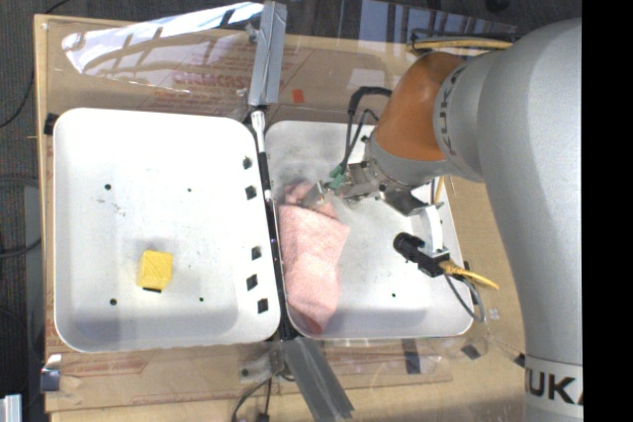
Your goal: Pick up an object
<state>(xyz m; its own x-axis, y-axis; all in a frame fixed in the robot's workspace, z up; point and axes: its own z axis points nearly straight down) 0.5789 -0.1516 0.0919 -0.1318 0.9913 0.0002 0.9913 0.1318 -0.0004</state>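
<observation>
step: reaching for grasp | end effector (pixel 331 188) low in right bin (pixel 396 311), opening cannot be told | cloth (pixel 312 257) lies along bin's left wall, at its tip | next: close, lift

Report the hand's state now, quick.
Hand: low in the right bin, at the top end of the pink cloth; open or shut cannot be told, and no grasp is visible.
</observation>
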